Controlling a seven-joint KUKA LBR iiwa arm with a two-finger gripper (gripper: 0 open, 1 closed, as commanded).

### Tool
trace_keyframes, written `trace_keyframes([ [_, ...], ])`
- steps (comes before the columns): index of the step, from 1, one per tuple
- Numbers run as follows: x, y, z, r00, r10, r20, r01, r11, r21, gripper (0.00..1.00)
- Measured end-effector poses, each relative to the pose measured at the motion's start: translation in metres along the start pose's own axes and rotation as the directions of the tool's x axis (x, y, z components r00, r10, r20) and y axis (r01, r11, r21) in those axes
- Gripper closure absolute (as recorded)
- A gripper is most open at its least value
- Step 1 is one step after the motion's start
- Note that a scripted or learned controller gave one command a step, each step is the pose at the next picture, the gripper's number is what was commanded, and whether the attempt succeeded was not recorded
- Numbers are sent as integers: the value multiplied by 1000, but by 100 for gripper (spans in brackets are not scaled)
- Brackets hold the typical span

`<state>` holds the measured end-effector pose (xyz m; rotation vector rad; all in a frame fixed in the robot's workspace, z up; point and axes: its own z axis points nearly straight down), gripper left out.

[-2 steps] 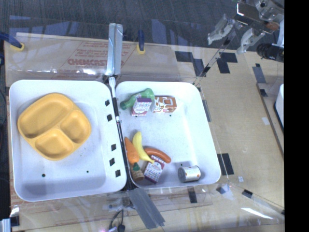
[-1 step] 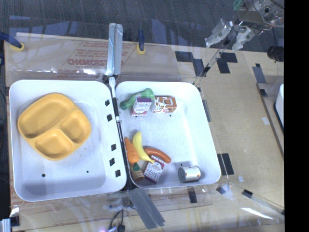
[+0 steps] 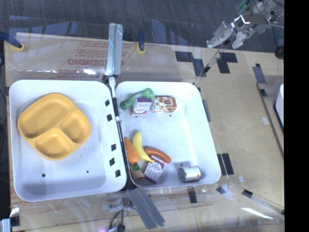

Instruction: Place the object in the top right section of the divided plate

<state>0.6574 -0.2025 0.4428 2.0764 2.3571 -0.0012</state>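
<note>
Two shallow white bins sit side by side on the surface point(image 3: 241, 134): the left bin point(image 3: 29, 178) and the right bin point(image 3: 203, 129). One yellow divided plate point(image 3: 54, 124) with three sections lies in the left bin, toward its far left part, with nothing in it. The right bin holds the loose items: one green piece point(image 3: 137, 98) at the far side, touching one small purple-and-white carton point(image 3: 141, 106), with one orange-and-white carton point(image 3: 165, 104) just beside that; at the near side, one banana point(image 3: 140, 146), one carrot point(image 3: 131, 151), one sausage point(image 3: 158, 155), one small purple packet point(image 3: 154, 170), one dark bottle point(image 3: 137, 172) and one silver can point(image 3: 189, 173) lying on its side, a little apart to the right. The surface is pale wood with black tape marks and clear sheeting around the bins; dark carpet lies beyond its far edge. The gripper point(image 3: 227, 36) hangs over the far right of the surface, outside both bins and well apart from every item; whether its fingers are spread or pressed together cannot be told.
</note>
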Motion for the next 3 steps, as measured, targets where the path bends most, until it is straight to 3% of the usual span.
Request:
trace_keyframes([
  [1, -6, -1, 7, 957, -291, 0, 291, 957, 2, 0],
  [2, -6, -1, 0, 737, -676, 3, 676, 737, 0, 0],
  [3, -4, -8, 0, 534, -846, -3, 846, 534, 1, 0],
])
